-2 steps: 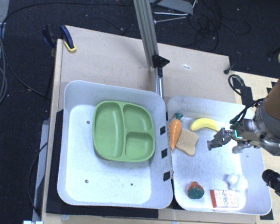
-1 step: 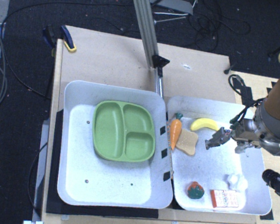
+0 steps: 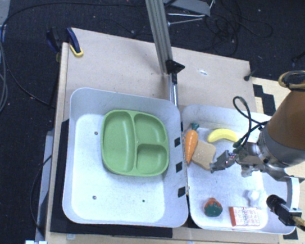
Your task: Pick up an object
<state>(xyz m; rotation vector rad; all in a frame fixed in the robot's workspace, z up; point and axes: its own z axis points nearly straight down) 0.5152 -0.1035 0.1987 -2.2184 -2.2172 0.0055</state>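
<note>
1. Tan block point(image 3: 204, 153) sits in the right bin point(image 3: 222, 223), near that bin's left wall, with the hand's tip at its right edge.
2. Hand point(image 3: 220, 162) reaches in from the right and hangs low over the right bin, just right of the tan block. Can't tell if its fingers are spread or pressed together, and nothing is visibly pinched.
3. Carrot point(image 3: 190, 143) lies just left of the tan block, touching or nearly touching it, green top pointing to the bin's far side.
4. Banana point(image 3: 222, 136) is just beyond the tan block, towards the far wall.
5. Round red-and-green item point(image 3: 213, 207) is on the near side of the tan block, well apart from it.
6. Red-and-white packet point(image 3: 247, 217) is right of the round item, near the bin's near wall. Small white item point(image 3: 253, 194) is just above the packet.
7. Left bin point(image 3: 74, 192) holds a green divided plate point(image 3: 135, 143), well left of the tan block.
8. Both bins sit on the desk point(image 3: 116, 62).
</note>
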